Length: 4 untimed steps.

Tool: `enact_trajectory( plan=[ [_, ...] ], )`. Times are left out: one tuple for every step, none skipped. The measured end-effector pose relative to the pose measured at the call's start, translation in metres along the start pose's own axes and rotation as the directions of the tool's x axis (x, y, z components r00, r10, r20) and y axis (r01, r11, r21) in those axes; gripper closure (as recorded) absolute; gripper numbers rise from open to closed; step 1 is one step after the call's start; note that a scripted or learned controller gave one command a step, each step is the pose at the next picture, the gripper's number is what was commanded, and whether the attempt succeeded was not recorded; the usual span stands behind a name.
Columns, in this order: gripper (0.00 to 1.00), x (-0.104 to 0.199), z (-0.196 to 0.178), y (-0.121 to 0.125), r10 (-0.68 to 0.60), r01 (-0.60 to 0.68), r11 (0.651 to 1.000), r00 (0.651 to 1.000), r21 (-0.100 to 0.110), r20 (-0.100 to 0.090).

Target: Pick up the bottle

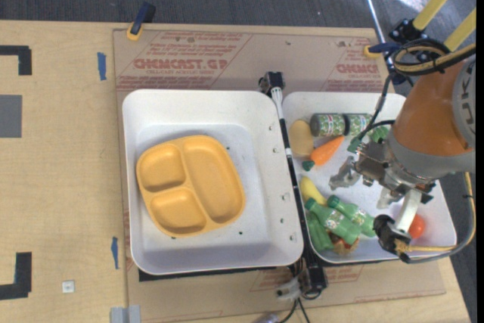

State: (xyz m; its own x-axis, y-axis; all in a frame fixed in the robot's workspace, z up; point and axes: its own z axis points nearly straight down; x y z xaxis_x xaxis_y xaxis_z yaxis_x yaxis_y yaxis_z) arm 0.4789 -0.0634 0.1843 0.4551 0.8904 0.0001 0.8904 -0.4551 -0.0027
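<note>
1. Left bin (140, 185): we see the yellow divided plate (190, 184) lying flat in it. Not part of the pick.
2. Right bin (446, 219): cluttered. Along the left side we see a tan rounded item (301, 137) at the top, an orange carrot (327, 150) just right of it, and a yellow piece (311, 188) lower down.
3. A dark can with a label (340, 123) lies on its side near the bin's far wall.
4. Target: the green bottle (338, 217) lies on its side near the front of the right bin, touching other green items beside it. It rests on the bin floor, not lifted.
5. Gripper (378, 185) hangs over the middle of the right bin, just above and right of the bottle in the view. We cannot tell how it is set; nothing visible is held in it.
6. Status, our read: approach is in place over the correct bin, grasp not made. Left to do: align on the bottle, descend, close, lift clear of the neighbours.
</note>
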Motion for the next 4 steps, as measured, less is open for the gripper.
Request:
enact_trajectory(
  plan=[
    [0.00,0.013,0.000,-0.006,-0.157,0.157,0.988,0.988,0.000,0.000],
    [0.00,0.036,0.000,-0.018,-0.232,0.232,0.973,0.973,0.000,-0.001],
    [0.00,-0.027,0.095,0.016,-0.340,0.340,0.940,0.940,-0.006,0.002],
    [0.00,-0.106,-0.012,0.059,-0.309,0.309,0.951,0.951,-0.004,0.002]
  ],
)
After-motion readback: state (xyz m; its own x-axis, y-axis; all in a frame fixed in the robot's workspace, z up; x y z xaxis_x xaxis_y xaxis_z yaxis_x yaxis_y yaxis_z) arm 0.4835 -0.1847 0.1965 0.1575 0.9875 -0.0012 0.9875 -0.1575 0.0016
